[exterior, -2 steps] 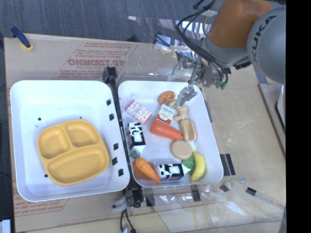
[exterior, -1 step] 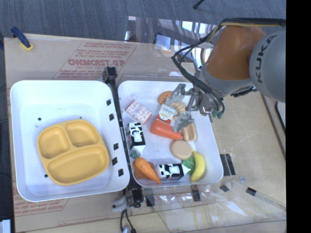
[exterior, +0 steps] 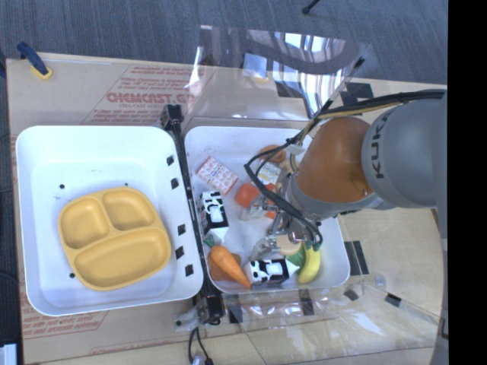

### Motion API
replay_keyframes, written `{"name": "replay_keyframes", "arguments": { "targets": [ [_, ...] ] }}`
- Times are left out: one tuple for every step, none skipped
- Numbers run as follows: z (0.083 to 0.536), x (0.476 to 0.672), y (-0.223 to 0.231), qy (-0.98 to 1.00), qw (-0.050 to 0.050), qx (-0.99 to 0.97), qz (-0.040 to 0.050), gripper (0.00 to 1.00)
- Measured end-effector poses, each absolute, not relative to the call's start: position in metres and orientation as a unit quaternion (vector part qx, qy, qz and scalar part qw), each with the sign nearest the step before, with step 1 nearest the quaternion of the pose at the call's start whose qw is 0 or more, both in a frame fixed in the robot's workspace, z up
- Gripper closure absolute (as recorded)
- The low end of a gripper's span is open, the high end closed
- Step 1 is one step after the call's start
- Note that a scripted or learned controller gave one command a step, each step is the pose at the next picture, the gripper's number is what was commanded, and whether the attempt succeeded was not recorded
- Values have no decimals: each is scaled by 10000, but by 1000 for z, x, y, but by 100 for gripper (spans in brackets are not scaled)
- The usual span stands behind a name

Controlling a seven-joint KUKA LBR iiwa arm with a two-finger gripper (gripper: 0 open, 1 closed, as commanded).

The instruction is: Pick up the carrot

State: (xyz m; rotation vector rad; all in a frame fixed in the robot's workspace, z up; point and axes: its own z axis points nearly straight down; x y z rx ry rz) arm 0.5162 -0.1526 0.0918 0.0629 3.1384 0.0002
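We see the carrot point(exterior: 227, 265) lying free at about seven o'clock in the right bin point(exterior: 228, 139), beside a black-and-white toy point(exterior: 273, 270) and a banana point(exterior: 310, 264). Our jaws point(exterior: 278, 234) hang at the bin's centre, near the carrot; whether they are wide or narrow we cannot tell. A yellow tray point(exterior: 114, 236) sits in the left bin point(exterior: 46, 147).

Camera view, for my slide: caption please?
Claw over right bin clutter; carrot lies unheld near its front.
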Motion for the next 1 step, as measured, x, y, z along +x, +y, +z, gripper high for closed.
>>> {"name": "replay_keyframes", "arguments": {
  "targets": [
    [109,486,-129,9884,144,1515,-9,0]
  ]
}}
